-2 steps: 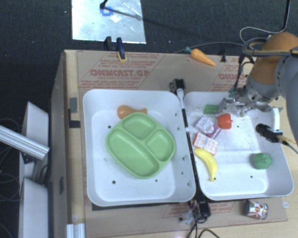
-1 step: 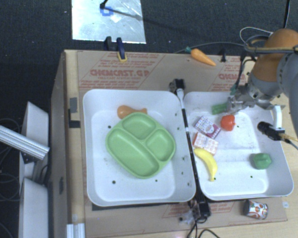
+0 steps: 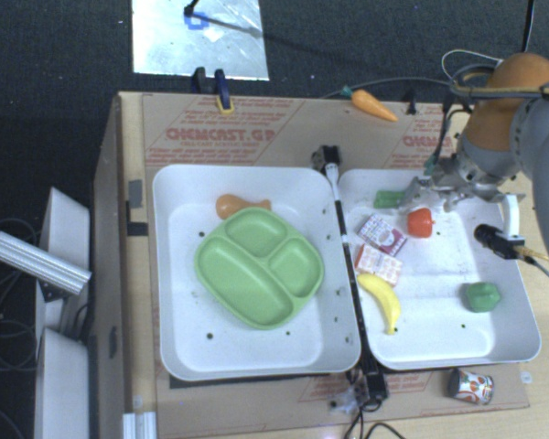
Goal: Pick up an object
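So the floor [image 3: 55, 53] is a dark speckled carpet, pretty much black, running all around the bench [image 3: 256, 131]. The bench top is covered in brown cardboard with red printed lettering across its far edge. Beyond the far edge there's a shiny silver sheet [image 3: 199, 24] lying flat on the carpet, catching a bright glare, with a bit of blue tape on it. Off the bench's left edge sit some white panels [image 3: 66, 245] and a silver metal rail [image 3: 37, 262] lying at a slant. Black cables trail past the near-left corner. Lighting is even, from overhead, with soft shadows.
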Robot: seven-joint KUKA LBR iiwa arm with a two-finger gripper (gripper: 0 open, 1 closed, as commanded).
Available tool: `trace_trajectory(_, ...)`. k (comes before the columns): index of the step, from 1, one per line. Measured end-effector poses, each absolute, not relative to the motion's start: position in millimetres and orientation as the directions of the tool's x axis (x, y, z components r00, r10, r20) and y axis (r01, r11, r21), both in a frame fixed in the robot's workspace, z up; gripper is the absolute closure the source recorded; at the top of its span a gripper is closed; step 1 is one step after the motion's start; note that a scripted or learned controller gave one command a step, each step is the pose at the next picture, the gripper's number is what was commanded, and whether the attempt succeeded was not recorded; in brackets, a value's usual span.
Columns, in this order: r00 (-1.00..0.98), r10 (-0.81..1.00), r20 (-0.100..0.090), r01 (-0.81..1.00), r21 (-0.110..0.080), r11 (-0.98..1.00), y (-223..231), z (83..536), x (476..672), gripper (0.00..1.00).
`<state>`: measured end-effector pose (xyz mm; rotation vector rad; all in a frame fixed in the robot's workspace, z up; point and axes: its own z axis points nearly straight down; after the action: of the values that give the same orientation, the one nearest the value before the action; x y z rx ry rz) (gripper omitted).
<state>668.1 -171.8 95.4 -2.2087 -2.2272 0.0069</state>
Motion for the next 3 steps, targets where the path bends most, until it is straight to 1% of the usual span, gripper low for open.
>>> trace_trajectory(1,-0.004,1.000,0.001,1.000,-0.008,0.004,-182.6,84.0,667.2,0.00)
trace_trajectory(2,-0.007,1.000,0.001,1.000,-0.008,0.007,-182.4,95.4,668.0,1.00)
trace_trajectory(3,-0.007,1.000,0.000,1.000,-0.007,0.007,-182.4,95.4,668.1,0.00)
